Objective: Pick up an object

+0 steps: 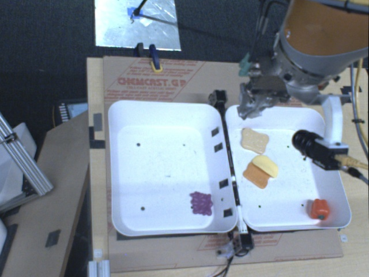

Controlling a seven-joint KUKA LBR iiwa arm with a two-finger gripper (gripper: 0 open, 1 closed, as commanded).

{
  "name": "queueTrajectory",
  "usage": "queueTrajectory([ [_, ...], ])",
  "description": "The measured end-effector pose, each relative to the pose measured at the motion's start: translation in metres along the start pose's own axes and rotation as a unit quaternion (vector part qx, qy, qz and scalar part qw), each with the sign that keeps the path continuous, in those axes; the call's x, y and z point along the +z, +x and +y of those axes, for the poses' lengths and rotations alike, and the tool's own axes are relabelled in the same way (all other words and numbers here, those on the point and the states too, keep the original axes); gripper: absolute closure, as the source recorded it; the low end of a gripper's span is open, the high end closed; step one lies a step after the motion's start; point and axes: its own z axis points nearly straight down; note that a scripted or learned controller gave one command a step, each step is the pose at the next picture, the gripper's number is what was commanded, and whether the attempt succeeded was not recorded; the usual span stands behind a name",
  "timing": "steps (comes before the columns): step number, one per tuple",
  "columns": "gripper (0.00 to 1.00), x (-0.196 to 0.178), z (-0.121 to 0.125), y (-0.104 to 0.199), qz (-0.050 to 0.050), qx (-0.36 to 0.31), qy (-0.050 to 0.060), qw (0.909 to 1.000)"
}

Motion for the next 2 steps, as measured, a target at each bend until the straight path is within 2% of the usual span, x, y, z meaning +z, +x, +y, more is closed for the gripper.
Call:
queueTrajectory([
  [1,1.00,0.080,-0.003,0.078,-0.002,-0.004,0.010,0.9999],
  [2,1.00,0.383,-0.010,0.071,-0.005,0.001,0.015,0.9999],
])
